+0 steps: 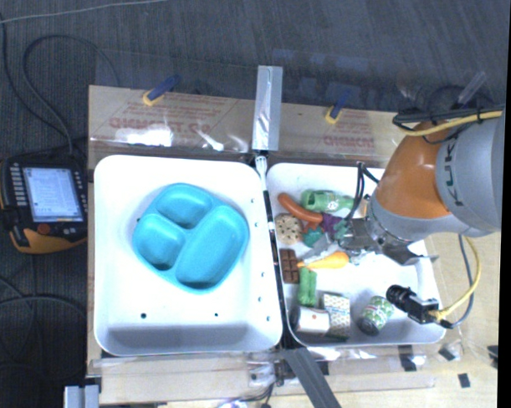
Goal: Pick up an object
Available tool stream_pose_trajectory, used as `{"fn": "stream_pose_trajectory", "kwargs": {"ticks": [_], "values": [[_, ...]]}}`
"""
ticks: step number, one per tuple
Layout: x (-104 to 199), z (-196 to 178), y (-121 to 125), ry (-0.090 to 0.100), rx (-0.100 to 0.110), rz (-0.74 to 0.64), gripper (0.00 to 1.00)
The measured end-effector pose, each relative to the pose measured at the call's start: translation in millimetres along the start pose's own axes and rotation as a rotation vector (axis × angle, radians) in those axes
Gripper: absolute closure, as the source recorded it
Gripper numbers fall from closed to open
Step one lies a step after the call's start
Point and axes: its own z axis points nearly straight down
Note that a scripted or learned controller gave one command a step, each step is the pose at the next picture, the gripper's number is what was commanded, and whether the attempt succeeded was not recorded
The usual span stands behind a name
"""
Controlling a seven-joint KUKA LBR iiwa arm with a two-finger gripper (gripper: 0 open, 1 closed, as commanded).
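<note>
Pincer (348,236): low in right bin (425,334) over toy clutter; grip state cannot be told. Left bin (109,332): blue divided dish (190,234). Right bin: sausage (299,210), carrot (329,262) beside the tip. Advice: centre on one item, clear of neighbours.

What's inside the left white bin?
The left bin holds a blue three-compartment tray, upside down or not I cannot tell. Whatever lies beneath the tray is covered.
</note>
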Motion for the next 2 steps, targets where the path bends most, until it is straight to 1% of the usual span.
{"fn": "stream_pose_trajectory", "kwargs": {"ticks": [1,2], "values": [[-24.7,46.9,40.4,-0.003,-0.021,0.114,0.00],[-6.5,47.4,69.3,-0.005,-0.014,0.354,0.00]]}}
